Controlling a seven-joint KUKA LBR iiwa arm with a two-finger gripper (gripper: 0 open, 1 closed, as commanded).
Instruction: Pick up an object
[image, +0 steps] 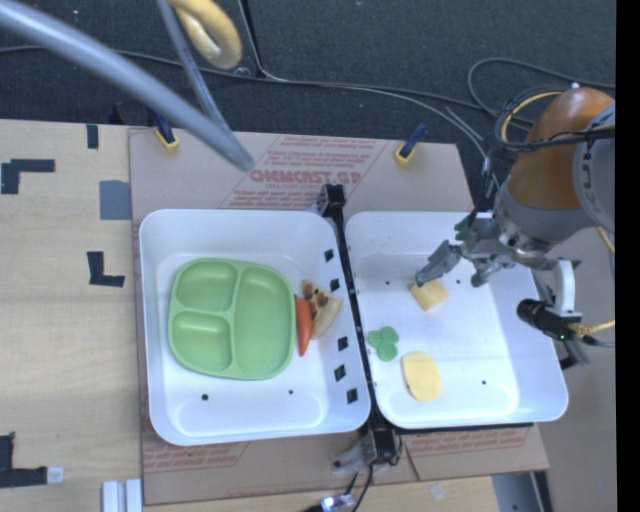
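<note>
Claw (457, 271) seen spread open above right bin (520, 400), nothing held between fingers. Yellow cheese wedge (430, 295) lies just below and left of claw, untouched on bin floor. Pick judged not yet done; descent, closing, lift remain.

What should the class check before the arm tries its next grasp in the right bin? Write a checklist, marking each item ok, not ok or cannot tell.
1. Target chosen: small yellow block lies nearest the gripper - ok.
2. Block free of neighbours: apart from green piece and yellow oval piece - ok.
3. Gripper centred over block: sits up and right of it - not ok.
4. Block between the fingers - not ok.
5. Distance from the right bin wall: block lies mid-floor - ok.
</note>
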